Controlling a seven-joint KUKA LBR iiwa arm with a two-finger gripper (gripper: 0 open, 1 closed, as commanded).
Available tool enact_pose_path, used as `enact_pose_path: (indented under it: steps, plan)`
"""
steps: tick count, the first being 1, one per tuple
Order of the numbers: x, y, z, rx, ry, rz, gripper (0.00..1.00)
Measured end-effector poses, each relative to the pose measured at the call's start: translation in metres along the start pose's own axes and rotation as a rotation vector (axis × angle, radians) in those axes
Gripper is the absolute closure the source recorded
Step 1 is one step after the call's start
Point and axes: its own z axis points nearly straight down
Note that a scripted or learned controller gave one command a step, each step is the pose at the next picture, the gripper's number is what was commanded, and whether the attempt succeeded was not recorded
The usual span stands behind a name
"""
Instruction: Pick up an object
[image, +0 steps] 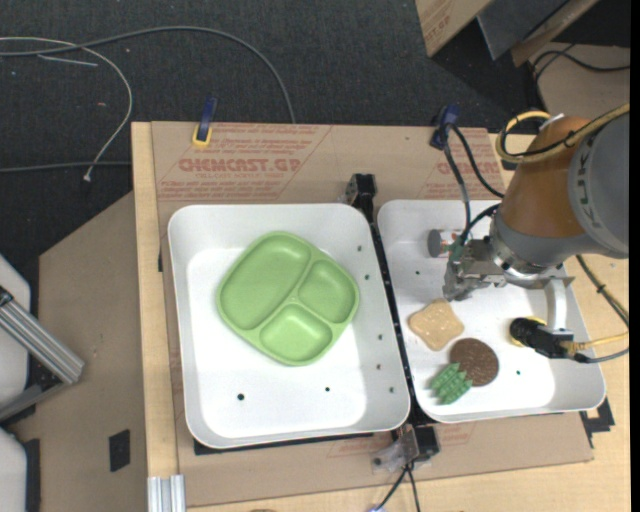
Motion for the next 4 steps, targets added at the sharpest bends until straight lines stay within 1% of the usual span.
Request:
enact_pose_path:
  steps: [1,2,3,4]
  plan:
    - [-0.001,0.010,-0.047,-0.006,-0.003,-0.003,1.00]
    - [0.000,0.018,-0.110,-0.008,-0.003,-0.003,1.00]
    - [0.000,0.019,-0.127,-0.003,-0.002,-0.003,1.00]
    - [0.059,0.021,-0.119,0.002,0.001,-0.008,1.00]
